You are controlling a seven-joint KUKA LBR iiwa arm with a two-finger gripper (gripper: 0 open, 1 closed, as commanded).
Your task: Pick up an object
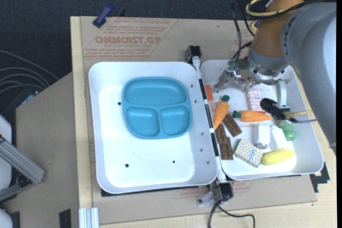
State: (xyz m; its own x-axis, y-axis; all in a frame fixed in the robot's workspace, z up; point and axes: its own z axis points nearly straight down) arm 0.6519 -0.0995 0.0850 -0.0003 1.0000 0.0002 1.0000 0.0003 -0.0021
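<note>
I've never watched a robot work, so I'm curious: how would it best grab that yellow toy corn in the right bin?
Probably across the middle of the corn, coming straight down from above. It lies flat and is long and narrow, so the claw would close across its short width. Its ends sit close to the patterned block and the bin's rim.

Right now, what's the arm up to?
The KUKA arm reaches in from the right, and its hand sits over the far end of the right bin. I see nothing between its fingers. That bin holds a jumble of small toys: two carrots, chocolate bars, a corn cob and others. The left bin holds a blue divided plate. No pick has happened yet, as far as the view shows.
</note>
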